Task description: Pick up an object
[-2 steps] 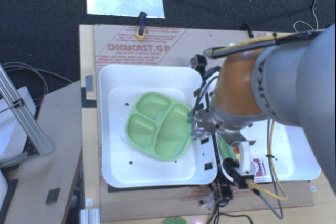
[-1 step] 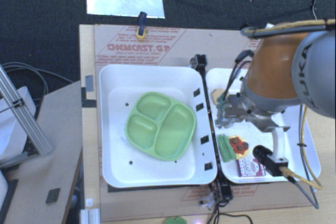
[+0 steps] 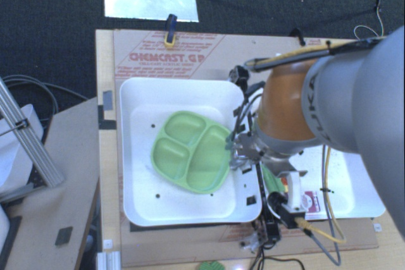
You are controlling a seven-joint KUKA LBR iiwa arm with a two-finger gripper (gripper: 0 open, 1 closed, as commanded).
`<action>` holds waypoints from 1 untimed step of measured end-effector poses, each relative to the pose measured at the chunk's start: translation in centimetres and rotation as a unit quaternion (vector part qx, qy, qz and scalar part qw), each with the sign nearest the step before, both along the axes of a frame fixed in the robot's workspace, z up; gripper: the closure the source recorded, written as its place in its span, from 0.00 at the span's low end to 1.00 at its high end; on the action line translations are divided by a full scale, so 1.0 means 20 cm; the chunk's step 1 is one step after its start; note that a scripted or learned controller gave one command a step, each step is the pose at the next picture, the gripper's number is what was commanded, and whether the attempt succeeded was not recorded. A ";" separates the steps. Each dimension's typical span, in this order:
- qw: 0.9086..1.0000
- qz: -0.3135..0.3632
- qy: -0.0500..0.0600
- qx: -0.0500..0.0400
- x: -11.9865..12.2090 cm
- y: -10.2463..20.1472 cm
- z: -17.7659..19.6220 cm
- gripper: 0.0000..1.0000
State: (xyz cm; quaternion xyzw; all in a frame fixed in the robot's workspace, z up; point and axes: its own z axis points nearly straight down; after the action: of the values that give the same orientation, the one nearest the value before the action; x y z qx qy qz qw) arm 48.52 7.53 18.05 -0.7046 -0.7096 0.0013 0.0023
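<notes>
Pincer sits at the right rim of the green divided plate, though whether it is spread or pinching cannot be told. That plate lies flat in the left bin, near its middle. It looks like light, stiff, smooth plastic with 3 compartments; the raised rim seems the best hold. Red lettering on the cardboard reads "CHEMCAST GP".
</notes>
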 end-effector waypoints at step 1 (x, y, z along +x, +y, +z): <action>1.000 -0.004 -0.005 -0.001 0.01 -0.13 0.17 1.00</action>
State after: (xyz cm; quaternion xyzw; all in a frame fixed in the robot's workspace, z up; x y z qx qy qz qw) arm 48.76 4.83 21.51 -0.7073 -0.7070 -0.0016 -0.0016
